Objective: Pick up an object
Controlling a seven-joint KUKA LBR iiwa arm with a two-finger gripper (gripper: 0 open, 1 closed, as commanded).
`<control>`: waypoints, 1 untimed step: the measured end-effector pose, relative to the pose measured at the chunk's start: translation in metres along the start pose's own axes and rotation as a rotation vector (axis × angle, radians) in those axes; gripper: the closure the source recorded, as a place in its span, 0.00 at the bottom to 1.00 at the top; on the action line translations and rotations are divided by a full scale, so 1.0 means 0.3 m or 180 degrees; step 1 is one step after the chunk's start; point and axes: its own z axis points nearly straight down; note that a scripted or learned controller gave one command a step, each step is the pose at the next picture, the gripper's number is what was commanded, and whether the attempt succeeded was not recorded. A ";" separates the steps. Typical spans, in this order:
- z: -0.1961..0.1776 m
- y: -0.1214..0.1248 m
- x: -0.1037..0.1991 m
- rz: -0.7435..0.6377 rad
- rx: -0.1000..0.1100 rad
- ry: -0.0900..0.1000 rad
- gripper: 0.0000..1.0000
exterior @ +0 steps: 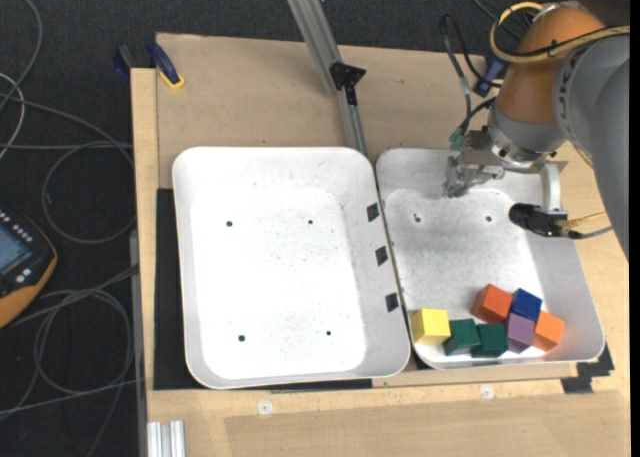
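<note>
Several small blocks lie at the near end of the right bin (450, 235): a yellow block (432, 324), two green blocks (475, 337), an orange-red block (491, 302), a blue block (526, 303), a purple block (521, 328) and an orange block (549, 329). My gripper (461, 183) hangs over the far end of the same bin, well away from the blocks. Nothing shows between its fingers.
The left bin (270, 265) lies beside the right one, with black clips along the shared edge. A metal pole (320, 40) slants across the bench behind the bins. Cables lie on the floor to the left.
</note>
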 end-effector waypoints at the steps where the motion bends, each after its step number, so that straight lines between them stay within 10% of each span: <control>1: -0.182 -0.007 0.034 -0.0007 -0.0015 -0.0004 1.00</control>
